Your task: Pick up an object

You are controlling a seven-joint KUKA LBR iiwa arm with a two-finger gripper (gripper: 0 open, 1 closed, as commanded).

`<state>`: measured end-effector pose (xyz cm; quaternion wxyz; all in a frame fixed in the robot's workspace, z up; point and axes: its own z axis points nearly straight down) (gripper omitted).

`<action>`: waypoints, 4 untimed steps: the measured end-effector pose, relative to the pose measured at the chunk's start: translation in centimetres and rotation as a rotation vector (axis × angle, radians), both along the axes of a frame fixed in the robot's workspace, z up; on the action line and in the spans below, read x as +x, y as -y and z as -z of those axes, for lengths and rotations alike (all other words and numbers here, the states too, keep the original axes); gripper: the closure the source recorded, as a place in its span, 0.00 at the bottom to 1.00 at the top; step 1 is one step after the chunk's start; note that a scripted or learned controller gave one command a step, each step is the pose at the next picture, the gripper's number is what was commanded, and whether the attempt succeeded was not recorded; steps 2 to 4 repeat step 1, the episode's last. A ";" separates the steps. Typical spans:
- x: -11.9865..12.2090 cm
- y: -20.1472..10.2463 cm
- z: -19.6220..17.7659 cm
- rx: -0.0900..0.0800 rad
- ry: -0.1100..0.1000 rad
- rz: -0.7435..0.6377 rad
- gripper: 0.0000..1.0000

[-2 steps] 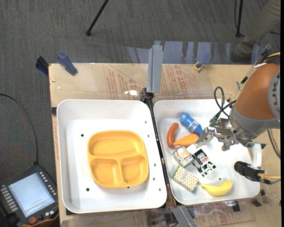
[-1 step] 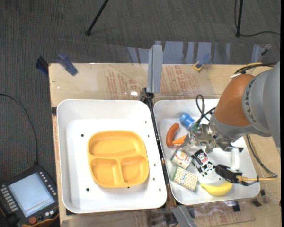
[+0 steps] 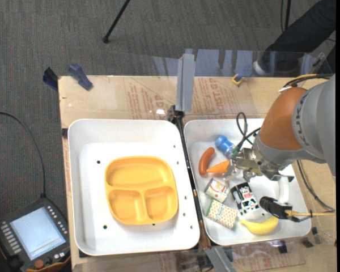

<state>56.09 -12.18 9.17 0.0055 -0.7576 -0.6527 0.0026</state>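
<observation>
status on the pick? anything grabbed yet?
Done: the arm has reached over the right bin, with the end effector low beside the carrot and hot dog. In hand: nothing visibly lifted; grip state can't be read. Left: the grasp and lift. The banana, cartons and blue bottle lie in the bin; the yellow tray sits in the left bin.

Red mirrored lettering on the cardboard bench top, unreadable; small cartons' print too small to read
</observation>
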 end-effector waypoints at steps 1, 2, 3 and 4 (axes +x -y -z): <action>3.5 -7.0 -9.4 -0.007 0.007 0.110 1.00; 3.5 -7.0 -9.4 -0.007 0.007 0.110 1.00; 3.5 -7.0 -9.4 -0.007 0.007 0.110 1.00; 3.5 -7.0 -9.4 -0.007 0.007 0.110 1.00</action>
